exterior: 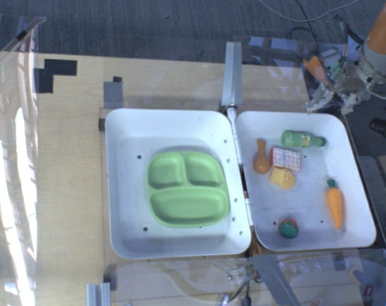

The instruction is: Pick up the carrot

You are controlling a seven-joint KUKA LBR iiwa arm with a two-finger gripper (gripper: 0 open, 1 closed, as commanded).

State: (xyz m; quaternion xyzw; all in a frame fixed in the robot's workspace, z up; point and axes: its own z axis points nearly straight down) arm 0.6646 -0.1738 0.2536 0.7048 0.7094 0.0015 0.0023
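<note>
The carrot [335, 207] is orange with a small green top and lies lengthwise near the right wall of the right bin [307, 234], green end pointing away from the front. My gripper [331, 104] hangs over the far right rim of that bin, well behind the carrot and apart from it. Its two fingers are spread open and hold nothing. The orange band of the arm [382, 34] sits at the upper right corner.
The right bin also holds a green bottle [302, 139], a brown drumstick [261, 156], a checkered box [286, 159], a yellow corn piece [282, 178] and a green and red toy [289, 228]. A green divided plate [187, 189] lies in the left bin [126, 171].
</note>
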